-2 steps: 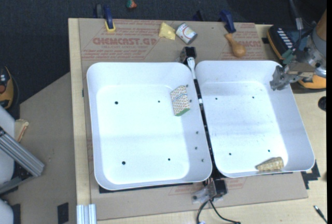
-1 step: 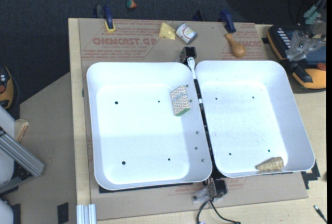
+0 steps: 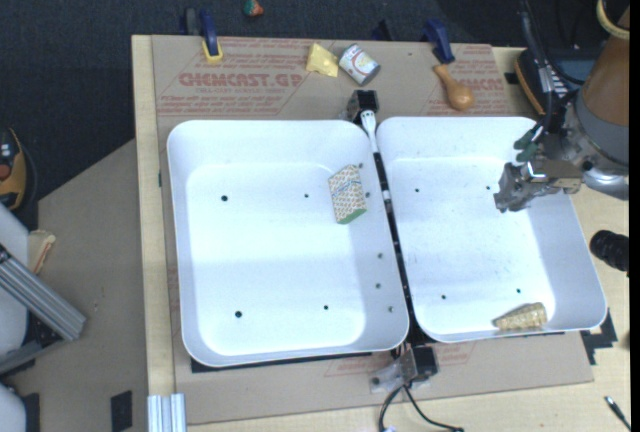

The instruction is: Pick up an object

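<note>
White plastic is seen in two shallow bins set side by side on the cardboard-topped desk (image 3: 300, 80). In the left bin (image 3: 200, 250), a small patterned green and white packet (image 3: 347, 194) lies near the right wall. In the right bin (image 3: 470, 270), a flat tan crumbly piece (image 3: 521, 317) rests by the near rim. The pincer (image 3: 512, 194) is held over the right bin's far right part; whether it is clenched cannot be told. A yellow wedge (image 3: 322, 61), a small carton (image 3: 359, 64) and a wooden pear-shaped piece (image 3: 455, 88) lie behind the bins.
</note>
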`<act>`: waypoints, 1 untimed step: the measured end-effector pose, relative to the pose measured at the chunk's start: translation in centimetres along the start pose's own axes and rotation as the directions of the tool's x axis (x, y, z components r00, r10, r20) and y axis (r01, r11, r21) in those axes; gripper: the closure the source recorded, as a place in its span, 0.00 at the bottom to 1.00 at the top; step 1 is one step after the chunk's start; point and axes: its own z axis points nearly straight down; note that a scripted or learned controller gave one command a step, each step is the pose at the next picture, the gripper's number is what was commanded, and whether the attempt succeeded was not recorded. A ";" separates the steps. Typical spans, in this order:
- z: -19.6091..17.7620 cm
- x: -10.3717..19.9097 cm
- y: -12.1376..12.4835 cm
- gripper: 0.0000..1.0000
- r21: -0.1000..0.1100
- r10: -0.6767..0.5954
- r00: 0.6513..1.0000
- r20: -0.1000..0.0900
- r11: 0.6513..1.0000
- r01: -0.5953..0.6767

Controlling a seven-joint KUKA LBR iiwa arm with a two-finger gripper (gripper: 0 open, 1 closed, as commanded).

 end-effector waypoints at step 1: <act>-15.8 4.9 -2.0 1.00 -0.036 -0.007 1.000 0.003 0.999 0.007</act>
